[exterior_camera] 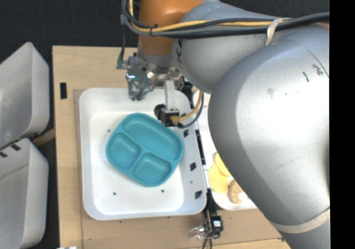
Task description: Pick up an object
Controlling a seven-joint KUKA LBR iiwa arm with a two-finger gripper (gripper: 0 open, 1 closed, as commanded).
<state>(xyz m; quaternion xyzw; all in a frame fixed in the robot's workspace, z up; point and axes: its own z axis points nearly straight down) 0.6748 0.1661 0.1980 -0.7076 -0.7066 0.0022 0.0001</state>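
A teal divided plate (145,149) with three compartments lies flat in the left white bin (97,198). My gripper (151,93) hangs below the orange band, over the bin's far side, just beyond the plate's far edge. Nothing shows in its grasp. The grey arm reaches in from the right and covers most of the right bin.
In the right bin (222,204) a yellow object (221,173) and a tan object (236,191) peek out under the arm. White padded shapes (19,98) stand left of the wooden bench (66,70). Cables (202,231) lie at the bench's front edge.
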